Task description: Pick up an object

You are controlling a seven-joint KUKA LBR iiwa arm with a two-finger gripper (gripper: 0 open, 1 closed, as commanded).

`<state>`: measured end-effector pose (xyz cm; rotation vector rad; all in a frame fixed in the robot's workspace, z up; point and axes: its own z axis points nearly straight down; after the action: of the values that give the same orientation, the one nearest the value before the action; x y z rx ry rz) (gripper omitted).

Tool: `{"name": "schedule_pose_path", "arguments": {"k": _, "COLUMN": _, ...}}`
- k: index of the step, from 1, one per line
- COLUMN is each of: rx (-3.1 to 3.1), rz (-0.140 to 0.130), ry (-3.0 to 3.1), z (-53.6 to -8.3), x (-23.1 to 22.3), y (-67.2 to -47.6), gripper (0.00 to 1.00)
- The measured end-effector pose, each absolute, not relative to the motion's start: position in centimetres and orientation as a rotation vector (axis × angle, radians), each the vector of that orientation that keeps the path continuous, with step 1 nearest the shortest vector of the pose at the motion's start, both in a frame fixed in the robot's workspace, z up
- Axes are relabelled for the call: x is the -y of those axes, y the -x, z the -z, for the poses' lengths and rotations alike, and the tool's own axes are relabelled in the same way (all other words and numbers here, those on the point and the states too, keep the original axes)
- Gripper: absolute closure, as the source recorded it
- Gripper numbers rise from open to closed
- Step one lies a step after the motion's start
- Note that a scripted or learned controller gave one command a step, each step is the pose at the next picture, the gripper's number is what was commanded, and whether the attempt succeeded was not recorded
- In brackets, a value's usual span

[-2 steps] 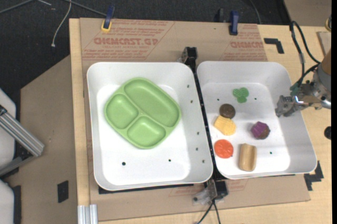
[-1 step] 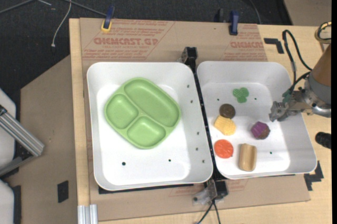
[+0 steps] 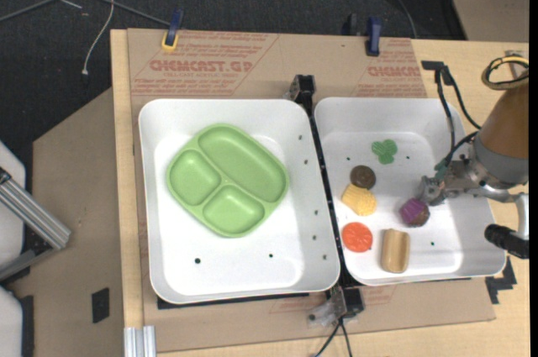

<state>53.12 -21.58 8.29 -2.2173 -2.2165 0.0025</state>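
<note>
We see two white bins side by side on the bench; the left bin [image 3: 160,204] carries a green divided plate [image 3: 227,179] near its middle, tilted toward the far right corner; the right bin [image 3: 420,116] carries the loose objects. Toward its far edge lies a small green piece [image 3: 384,150]; nearer the left edge sit a brown round object [image 3: 363,176] and, just beside it toward the near edge, a yellow lump [image 3: 359,200]; close to the near left corner rests an orange disc [image 3: 357,238], with a tan cylinder [image 3: 394,250] just beside it along the near edge. A purple object [image 3: 414,212] lies toward the right edge; the gripper [image 3: 439,187] hangs just beside it, reaching in over that right edge; whether it is spread or pressed together we cannot tell.
</note>
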Motion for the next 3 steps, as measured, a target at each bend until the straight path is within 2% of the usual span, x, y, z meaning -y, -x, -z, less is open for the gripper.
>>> {"name": "schedule_pose_path", "arguments": {"k": 1, "rx": 2.221, "rz": 0.003, "ry": 2.222, "z": -9.7, "x": 21.7, "y": -53.3, "gripper": 1.0}}
{"name": "schedule_pose_path", "arguments": {"k": 2, "rx": 2.225, "rz": 0.003, "ry": 2.225, "z": -14.2, "x": 22.1, "y": -53.2, "gripper": 1.0}}
{"name": "schedule_pose_path", "arguments": {"k": 3, "rx": 2.227, "rz": 0.004, "ry": 2.224, "z": -18.8, "x": 21.7, "y": -53.9, "gripper": 1.0}}
